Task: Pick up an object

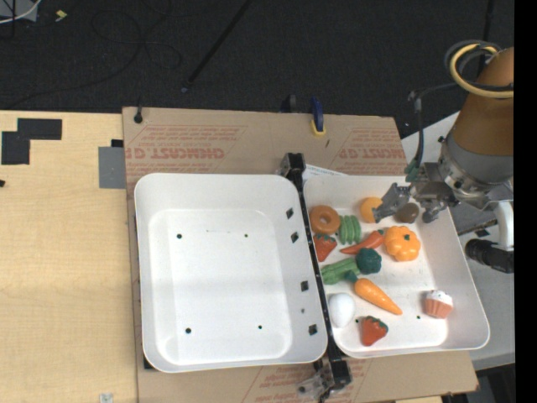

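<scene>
My gripper [411,206] hangs low over the far part of the right bin [470,309], with its fingers spread apart and open. A small brown object [408,213] lies between the fingertips, and I cannot tell whether they touch it. Close by are a small orange fruit [370,208], an orange pumpkin [402,243], a red chili [362,243], a green pepper [349,229] and a donut [325,220]. Nearer the front lie a broccoli [367,261], a carrot [377,295], a white egg [341,309], a strawberry [373,330] and a cupcake [437,304].
The left bin [218,267] sits beside the right one, with a black divider clip strip [304,250] between them. Both rest on a cardboard sheet [218,145]. The arm's orange-banded wrist [487,116] rises at the right edge.
</scene>
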`<state>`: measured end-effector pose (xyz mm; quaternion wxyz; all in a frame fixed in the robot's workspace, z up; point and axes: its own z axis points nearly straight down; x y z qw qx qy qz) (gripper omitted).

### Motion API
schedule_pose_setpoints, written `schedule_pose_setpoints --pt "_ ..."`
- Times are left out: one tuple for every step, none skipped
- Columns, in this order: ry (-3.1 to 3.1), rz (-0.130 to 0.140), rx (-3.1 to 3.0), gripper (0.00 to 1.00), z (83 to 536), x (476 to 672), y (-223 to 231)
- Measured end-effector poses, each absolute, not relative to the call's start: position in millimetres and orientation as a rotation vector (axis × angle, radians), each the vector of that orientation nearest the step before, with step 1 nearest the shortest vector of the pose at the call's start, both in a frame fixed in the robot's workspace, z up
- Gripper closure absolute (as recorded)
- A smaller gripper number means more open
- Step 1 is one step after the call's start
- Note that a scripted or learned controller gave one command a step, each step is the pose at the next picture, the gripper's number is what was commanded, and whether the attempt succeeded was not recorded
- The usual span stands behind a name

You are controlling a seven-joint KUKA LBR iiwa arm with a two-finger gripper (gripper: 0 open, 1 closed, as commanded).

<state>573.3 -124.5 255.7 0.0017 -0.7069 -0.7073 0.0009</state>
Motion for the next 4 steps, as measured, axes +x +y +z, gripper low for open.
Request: schedule_pose_setpoints --pt "-2.222 0.005 -2.213 0.0 151 615.4 -84" --pt "-2.222 0.005 -2.21 0.0 188 546.2 13" --pt "-2.223 0.0 -2.216 0.0 269 488.1 33" --pt "-2.219 0.005 -2.225 0.0 206 572.9 -9"
